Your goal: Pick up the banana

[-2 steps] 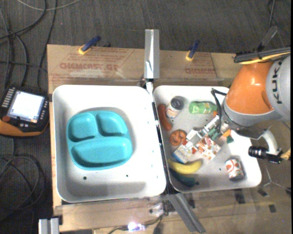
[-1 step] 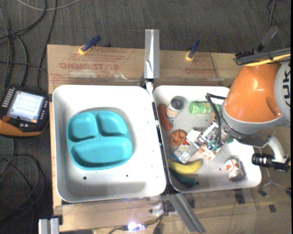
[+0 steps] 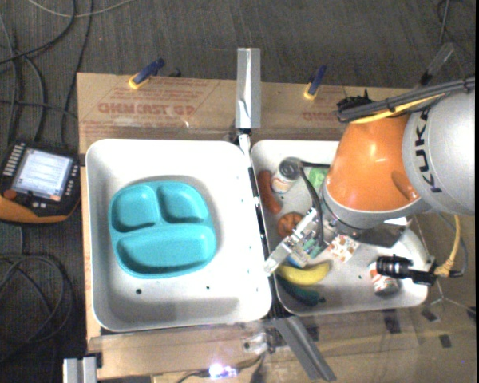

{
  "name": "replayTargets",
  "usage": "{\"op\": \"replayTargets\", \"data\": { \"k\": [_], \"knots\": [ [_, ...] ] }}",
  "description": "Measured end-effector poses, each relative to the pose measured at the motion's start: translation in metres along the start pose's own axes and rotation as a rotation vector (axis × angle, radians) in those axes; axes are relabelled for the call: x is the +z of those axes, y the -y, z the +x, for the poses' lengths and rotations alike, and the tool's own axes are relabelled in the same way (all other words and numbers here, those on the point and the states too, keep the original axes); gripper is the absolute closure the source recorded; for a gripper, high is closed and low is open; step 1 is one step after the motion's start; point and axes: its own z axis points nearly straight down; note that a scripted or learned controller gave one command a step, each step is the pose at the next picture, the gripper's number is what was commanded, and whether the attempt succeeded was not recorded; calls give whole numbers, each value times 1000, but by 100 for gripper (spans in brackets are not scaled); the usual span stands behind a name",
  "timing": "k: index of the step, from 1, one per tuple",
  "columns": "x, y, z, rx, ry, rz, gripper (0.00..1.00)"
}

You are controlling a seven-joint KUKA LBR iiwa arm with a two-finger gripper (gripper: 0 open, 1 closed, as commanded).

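The yellow banana (image 3: 306, 274) lies along the front of the right bin (image 3: 343, 152), curved side down, its left end near the bin's left wall. My gripper (image 3: 287, 252) hangs just above and slightly left of the banana's left end. The grey and orange arm reaches in from the right and hides the middle of that bin. I see nothing lifted in the gripper.
A dark green object (image 3: 305, 296) lies right under the banana. A brown item (image 3: 265, 190), a grey can (image 3: 287, 170) and an orange-brown piece (image 3: 287, 223) line the bin's left side. A small can (image 3: 385, 284) stands front right. The left bin (image 3: 104, 294) holds a teal compartment plate (image 3: 164, 227).
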Motion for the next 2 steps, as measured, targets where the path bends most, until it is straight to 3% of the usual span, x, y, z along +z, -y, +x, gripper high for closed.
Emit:
{"op": "replayTargets", "data": {
  "k": [1,2],
  "knots": [
    [-9,-1,-1,1,-1,-1,100],
    [-9,-1,-1,1,-1,-1,0]
  ]
}}
